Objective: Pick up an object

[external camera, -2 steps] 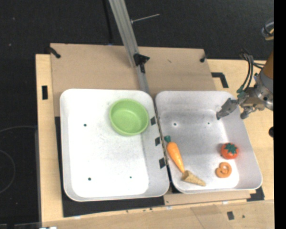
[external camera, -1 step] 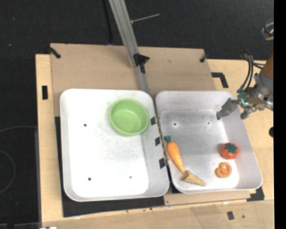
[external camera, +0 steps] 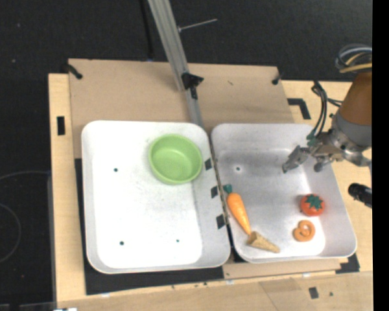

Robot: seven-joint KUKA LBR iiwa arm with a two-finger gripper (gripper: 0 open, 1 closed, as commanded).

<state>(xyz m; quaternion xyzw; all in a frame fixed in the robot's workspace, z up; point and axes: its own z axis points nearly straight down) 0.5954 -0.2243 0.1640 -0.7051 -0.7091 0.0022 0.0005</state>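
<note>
your toys sit in the right bin (external camera: 272,138): a carrot (external camera: 238,212), a tomato (external camera: 312,204), a little pretzel (external camera: 304,230) and a cone (external camera: 263,242). the gripper (external camera: 305,160) hangs above that bin, its fingers spread open, holding nothing. a green bowl (external camera: 176,159) sits in the left bin (external camera: 117,206).

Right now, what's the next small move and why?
Probably ease the gripper toward the tomato, the closest item in the right bin. The gripper hovers over bare bin floor with nothing between its fingers; the pretzel and carrot lie farther off.
</note>
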